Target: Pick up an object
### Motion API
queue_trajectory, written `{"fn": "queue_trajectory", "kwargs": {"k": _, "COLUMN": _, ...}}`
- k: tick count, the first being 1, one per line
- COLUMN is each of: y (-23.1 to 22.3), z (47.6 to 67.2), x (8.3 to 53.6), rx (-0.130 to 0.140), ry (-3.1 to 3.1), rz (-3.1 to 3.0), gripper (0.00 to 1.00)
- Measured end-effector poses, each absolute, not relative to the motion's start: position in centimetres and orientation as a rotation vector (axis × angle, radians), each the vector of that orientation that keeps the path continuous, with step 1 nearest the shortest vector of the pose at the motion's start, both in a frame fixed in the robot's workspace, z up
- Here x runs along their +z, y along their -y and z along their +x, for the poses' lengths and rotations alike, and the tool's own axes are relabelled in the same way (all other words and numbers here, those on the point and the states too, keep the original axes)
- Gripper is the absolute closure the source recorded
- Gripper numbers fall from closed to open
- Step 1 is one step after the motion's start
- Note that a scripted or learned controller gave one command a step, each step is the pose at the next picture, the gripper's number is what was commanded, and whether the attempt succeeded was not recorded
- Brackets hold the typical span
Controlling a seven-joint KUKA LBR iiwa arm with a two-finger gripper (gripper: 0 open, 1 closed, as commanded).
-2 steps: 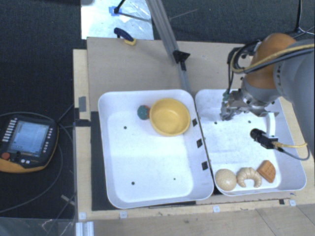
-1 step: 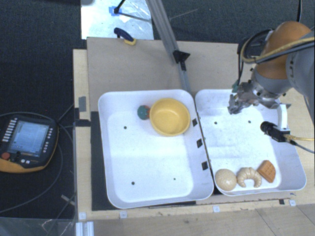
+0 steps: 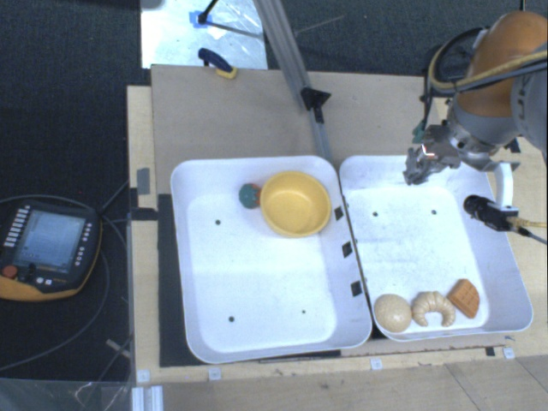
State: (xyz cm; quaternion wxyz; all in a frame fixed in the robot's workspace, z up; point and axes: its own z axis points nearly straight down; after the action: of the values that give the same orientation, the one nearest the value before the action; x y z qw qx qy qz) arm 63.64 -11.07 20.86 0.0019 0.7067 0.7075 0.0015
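A: Nearest, along the right bin's (image 3: pixel 501 255) front edge?
B: A round bun (image 3: pixel 393 312), croissant (image 3: pixel 434 307), waffle (image 3: pixel 465 297).
A: The left bin (image 3: pixel 257 315)?
B: Yellow bowl (image 3: pixel 294 203) touching a green ball (image 3: pixel 249 195).
A: The gripper (image 3: pixel 415 175)?
B: Over the right bin's back, fingers unclear.

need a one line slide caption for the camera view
KUKA arm's gripper above the right bin, far from its three bakery items; yellow bowl and small green object in the left bin.

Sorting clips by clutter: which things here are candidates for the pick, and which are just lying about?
Pick candidates: yellow bowl, small green ball, round bun, croissant, waffle piece.

Lying about: teach pendant, blue-and-yellow clamp, black clips between the bins.
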Motion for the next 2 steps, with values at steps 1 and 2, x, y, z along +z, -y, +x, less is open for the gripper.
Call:
{"fn": "queue_trajectory", "kwargs": {"k": 1, "y": 11.1, "z": 63.7, "x": 26.2, "rx": 0.005, "ry": -2.219, "rz": 2.218, "gripper": 1.0}}
{"fn": "queue_trajectory", "kwargs": {"k": 2, "y": 6.6, "z": 62.7, "x": 24.9, "rx": 0.001, "ry": -2.226, "rz": 2.217, "gripper": 1.0}}
